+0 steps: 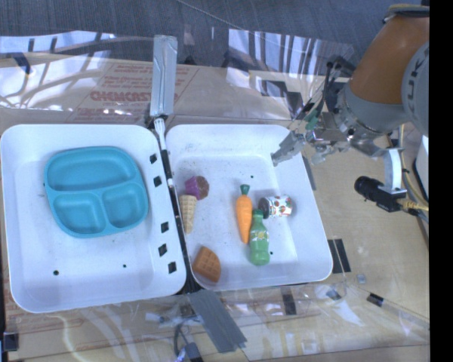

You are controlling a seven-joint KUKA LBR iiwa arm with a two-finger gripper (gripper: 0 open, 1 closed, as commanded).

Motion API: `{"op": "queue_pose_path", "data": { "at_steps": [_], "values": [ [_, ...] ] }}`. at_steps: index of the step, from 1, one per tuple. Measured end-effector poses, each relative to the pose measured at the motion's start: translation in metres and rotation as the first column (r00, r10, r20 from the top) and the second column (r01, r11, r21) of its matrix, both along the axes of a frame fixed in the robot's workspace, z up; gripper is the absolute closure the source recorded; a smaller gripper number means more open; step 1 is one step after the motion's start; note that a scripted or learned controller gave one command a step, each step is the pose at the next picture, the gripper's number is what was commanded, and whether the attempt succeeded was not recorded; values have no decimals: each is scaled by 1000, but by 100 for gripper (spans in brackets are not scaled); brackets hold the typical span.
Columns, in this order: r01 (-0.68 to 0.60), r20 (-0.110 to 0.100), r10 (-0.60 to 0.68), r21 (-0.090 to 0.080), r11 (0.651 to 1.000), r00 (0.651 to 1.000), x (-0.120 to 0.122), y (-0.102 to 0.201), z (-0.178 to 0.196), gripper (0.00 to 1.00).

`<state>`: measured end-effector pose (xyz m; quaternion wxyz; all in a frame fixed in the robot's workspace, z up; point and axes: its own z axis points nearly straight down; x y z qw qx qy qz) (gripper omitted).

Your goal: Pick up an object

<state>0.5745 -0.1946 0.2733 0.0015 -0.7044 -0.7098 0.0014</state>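
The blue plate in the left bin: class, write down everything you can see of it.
The blue plate is a light-blue, plastic-looking tray with rounded corners and three compartments: one long one along the far side, two smaller ones nearer the camera. It lies flat, slightly turned, on the floor of the left bin, apart from its walls.

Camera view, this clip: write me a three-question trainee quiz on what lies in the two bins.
1. True or false: the blue tray lies in the left bin.
2. Which item touches the carrot? A) waffle B) green bottle C) ice cream cone
3. Fill in: the pincer hangs over the right bin's ____ corner, as seen in the picture.

Key: 1 true. 2 B. 3 upper right.
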Motion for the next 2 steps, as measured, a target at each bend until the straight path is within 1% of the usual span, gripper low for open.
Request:
{"op": "queue_pose_path", "data": {
  "at_steps": [1, 2],
  "values": [
    [-1, -9, 1, 3, 1000, 1000, -36, -5, -129, 0],
    [-5, 4, 5, -1, 1000, 1000, 12, -13, -181, 0]
  ]
}}
